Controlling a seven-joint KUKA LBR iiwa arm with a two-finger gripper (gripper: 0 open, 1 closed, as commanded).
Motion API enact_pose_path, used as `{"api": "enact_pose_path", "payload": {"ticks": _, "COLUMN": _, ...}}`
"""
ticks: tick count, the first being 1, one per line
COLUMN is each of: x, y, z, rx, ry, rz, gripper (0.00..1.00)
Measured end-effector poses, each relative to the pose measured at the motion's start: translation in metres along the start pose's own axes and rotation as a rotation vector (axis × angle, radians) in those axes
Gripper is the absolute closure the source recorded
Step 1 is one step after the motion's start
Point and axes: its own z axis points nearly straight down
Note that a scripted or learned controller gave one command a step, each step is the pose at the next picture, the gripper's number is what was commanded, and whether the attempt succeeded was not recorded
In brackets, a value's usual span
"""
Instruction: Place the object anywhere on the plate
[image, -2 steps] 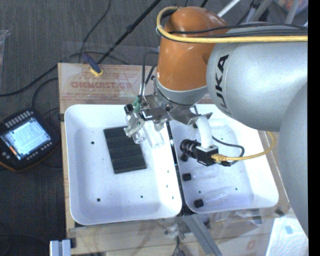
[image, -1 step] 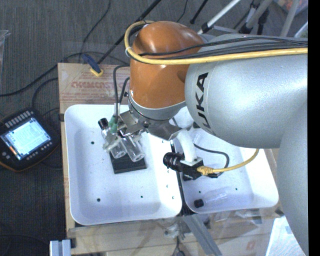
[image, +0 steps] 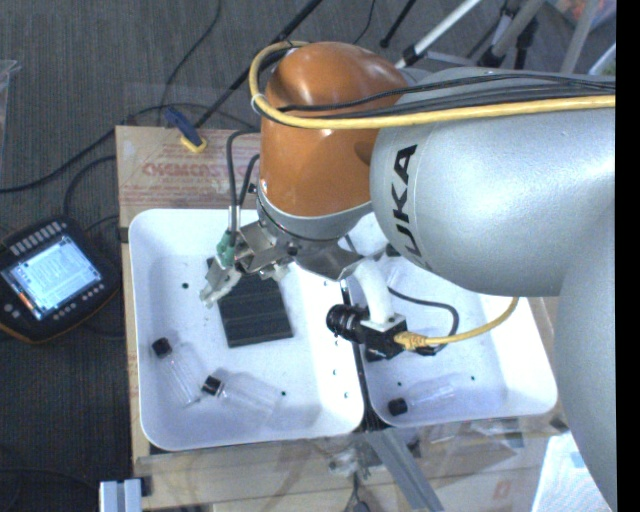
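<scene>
The claw (image: 222, 272) is hanging low over the left bin (image: 145, 300), at the upper edge of a dark ribbed square (image: 256, 316) lying flat on the bin floor. Whether its fingers are apart or together cannot be told, since the wrist is covering most of them, and nothing is being seen between them.

No plain plate is being made out; the dark ribbed square is probably what is meant by it, though that is being offered as a judgement. The object to be placed is most likely one of the clear vials: one small vial with a black cap (image: 172, 365) is lying near the bin's left wall, and a larger clear vial (image: 240, 391) is lying toward the front edge, both well apart from the claw.

If a pick is being attempted, the claw should be brought down squarely across a vial's body, not its cap, because round clear plastic is likely to roll or slip.

A third vial (image: 428, 395) is resting in the right bin (image: 520, 395). A black fitting with a yellow cable (image: 372, 330) is sitting over the wall between the bins, and the arm's bulk is hiding much of the right bin. A handheld controller (image: 48, 278) is lying off the surface to the left.
</scene>
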Motion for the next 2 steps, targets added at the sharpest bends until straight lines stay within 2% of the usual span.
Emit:
{"api": "enact_pose_path", "payload": {"ticks": 1, "x": 0.0147, "y": 0.003, "z": 0.1277, "rx": 0.0, "ry": 0.004, "rz": -0.46, "gripper": 0.0}}
{"api": "enact_pose_path", "payload": {"ticks": 2, "x": 0.0147, "y": 0.003, "z": 0.1277, "rx": 0.0, "ry": 0.004, "rz": -0.46, "gripper": 0.0}}
